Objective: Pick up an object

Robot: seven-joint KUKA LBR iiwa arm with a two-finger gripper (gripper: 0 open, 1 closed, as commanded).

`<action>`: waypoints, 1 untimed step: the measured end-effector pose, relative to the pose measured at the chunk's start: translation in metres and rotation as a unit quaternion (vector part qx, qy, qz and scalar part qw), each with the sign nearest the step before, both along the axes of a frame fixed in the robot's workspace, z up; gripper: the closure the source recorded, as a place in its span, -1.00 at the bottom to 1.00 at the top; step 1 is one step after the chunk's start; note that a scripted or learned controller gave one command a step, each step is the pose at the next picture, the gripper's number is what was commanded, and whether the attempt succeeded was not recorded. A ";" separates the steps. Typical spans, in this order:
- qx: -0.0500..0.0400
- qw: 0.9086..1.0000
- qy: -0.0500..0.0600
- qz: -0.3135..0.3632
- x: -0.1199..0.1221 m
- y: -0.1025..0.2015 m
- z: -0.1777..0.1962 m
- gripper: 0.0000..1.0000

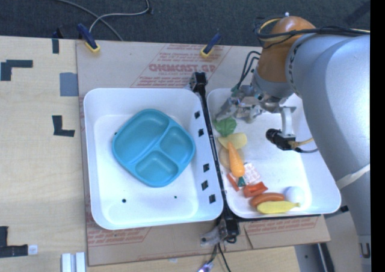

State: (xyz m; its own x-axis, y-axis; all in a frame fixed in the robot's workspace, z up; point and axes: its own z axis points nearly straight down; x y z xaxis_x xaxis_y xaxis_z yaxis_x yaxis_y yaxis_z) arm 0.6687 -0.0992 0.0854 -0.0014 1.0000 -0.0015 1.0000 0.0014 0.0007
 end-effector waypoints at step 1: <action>0.000 1.000 0.000 0.000 0.000 0.000 0.000 -1.00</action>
